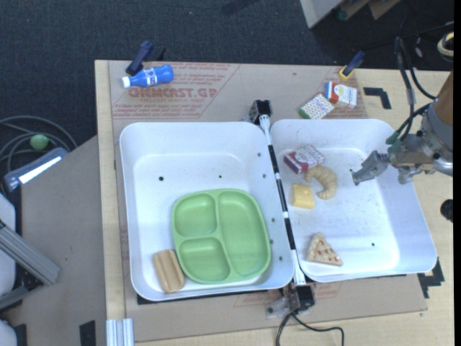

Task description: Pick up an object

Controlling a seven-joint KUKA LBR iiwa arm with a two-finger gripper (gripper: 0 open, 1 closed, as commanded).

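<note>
My gripper [385, 173] hangs over the right part of the right bin [403, 215], reaching in from the right edge. It is open, with one grey fingertip [362, 171] pointing left and nothing between the fingers. Left of it in that bin lie a croissant [325, 181], a red and white packet [303, 158], a yellow cheese block [303, 196] and a pizza slice [323, 251]. The croissant is the closest, a short gap from the fingertip.
The left bin [144, 164] holds a green divided plate [220, 234] and a tan bread piece [168, 270]. On the bench behind the bins lie a blue and white bottle [148, 76] and small boxes [328, 101]. Cables [407, 71] hang near the arm.
</note>
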